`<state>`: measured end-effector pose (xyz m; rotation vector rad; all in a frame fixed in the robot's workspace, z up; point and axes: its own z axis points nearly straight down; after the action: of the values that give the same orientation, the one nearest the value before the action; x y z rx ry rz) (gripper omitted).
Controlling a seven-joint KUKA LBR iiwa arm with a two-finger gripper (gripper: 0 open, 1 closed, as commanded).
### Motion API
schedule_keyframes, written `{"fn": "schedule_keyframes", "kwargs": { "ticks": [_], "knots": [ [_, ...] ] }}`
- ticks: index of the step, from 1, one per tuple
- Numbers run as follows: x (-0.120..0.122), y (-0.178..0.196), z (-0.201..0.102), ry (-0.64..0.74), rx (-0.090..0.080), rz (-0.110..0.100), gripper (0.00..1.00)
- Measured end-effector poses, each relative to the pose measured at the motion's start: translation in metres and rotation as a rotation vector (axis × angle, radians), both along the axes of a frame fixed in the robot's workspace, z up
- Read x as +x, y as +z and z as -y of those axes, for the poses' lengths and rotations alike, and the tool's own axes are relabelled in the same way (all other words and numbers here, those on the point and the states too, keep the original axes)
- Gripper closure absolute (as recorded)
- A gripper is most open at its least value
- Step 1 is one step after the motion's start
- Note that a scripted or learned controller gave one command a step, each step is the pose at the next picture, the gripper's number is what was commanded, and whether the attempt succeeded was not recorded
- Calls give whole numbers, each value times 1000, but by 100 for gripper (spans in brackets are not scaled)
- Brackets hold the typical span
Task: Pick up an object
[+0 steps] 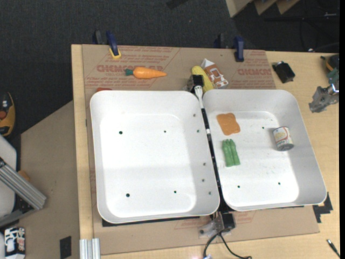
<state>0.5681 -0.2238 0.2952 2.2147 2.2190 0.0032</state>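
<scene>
Whether the hand is released or clenched cannot be told from the camera view. A small grey metal piece is seen near the right edge of the desk, just beyond the right bin's far right corner.

Three candidate things are found in the right bin. A small can with a pale label is laid on its side toward the bin's right wall. A flat orange piece is placed toward the bin's left side, and a green ribbed piece is placed just below it in the view, the two close but apart. The can is kept well apart from both.

The left bin is set against the right one, the rims meeting along a dark seam. A few small dark dots are scattered over its white floor.

Behind the bins, on the bare brown desk with red printing, a toy carrot is laid near the left bin's far edge. A yellow item and a brown-and-white packet are gathered at the far end of the seam. A small black block is set farther right. Two blue clamps are fixed on the desk's far edge. A black cable is trailed from the near edge.
</scene>
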Motion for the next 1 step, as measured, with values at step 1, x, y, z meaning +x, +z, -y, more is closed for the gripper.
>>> {"fn": "schedule_keyframes", "kwargs": {
  "ticks": [1],
  "knots": [
    [0, 10, 0, 0, -2, 1, 100]
  ]
}}
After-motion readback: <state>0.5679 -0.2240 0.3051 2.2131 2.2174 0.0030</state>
